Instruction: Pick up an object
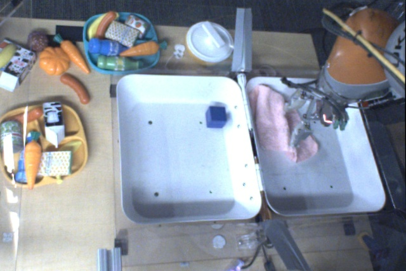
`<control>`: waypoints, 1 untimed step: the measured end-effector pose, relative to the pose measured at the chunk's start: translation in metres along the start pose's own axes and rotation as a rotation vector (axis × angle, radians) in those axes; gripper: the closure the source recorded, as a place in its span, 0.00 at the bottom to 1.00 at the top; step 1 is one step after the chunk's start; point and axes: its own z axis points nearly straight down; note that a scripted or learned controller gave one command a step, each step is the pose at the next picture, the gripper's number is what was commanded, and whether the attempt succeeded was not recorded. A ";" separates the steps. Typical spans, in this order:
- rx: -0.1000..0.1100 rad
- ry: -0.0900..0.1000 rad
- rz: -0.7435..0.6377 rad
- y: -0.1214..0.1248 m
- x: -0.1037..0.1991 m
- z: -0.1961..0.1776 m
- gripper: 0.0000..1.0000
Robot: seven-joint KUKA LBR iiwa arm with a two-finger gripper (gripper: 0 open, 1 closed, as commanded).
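Observation:
A pink cloth point(273, 120) lies crumpled along the left side of the right bin point(342, 193). My gripper point(301, 125) hangs low over the cloth's right edge and seems to touch it; the arm, with its orange band point(363, 47), reaches in from the upper right. A small blue cube point(216, 116) sits alone in the upper right part of the left bin point(171, 187), well apart from the gripper.
A metal divider post point(240, 41) stands behind the gap between the bins. A white lidded bowl point(209, 41) sits behind the left bin. A blue tray point(120, 42), a yellow tray point(41, 144) and loose toy food occupy the bench's left side.

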 end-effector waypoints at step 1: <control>0.002 -0.018 0.023 0.009 -0.035 0.054 0.00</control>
